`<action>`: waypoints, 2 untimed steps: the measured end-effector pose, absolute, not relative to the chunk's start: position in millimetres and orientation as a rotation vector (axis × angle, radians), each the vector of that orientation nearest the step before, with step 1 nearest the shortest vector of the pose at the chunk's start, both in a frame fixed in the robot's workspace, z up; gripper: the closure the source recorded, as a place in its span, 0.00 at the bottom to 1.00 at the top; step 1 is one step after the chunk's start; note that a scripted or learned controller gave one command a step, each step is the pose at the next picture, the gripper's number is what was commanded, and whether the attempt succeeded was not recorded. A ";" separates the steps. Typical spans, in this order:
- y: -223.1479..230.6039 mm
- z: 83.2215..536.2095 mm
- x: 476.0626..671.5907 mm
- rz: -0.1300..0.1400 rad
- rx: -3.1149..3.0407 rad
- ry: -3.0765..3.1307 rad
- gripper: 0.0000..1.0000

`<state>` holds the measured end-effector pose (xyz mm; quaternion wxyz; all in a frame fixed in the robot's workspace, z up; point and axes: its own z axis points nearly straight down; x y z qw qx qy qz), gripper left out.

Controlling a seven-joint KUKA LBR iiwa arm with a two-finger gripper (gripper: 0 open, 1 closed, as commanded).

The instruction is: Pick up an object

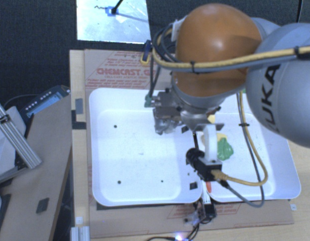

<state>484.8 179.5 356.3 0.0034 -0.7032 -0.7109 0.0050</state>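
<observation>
My gripper [163, 120] hangs under the big orange wrist band [215, 39], low over the right part of the left white bin [129, 154], near the wall between the two bins. Nothing shows in its grasp. A green lumpy object [226, 148] lies in the right bin [275, 169], just right of the gripper's bracket. A small yellow piece [221, 137] touches the green object's upper edge. The arm hides much of the right bin's upper half.
A small red-orange bit [209, 187] lies at the front near the bins' shared wall. Both bins rest on a cardboard sheet [119, 72]. A shiny panel [112, 14] stands behind, and a grey device [44, 99] and metal rail [14, 139] are at the left.
</observation>
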 end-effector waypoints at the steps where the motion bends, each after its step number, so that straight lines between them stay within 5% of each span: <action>1: 184.0 494.7 487.1 -0.026 -2.219 -2.233 1.00; 2: 206.7 537.9 486.4 -0.012 -2.216 -2.229 1.00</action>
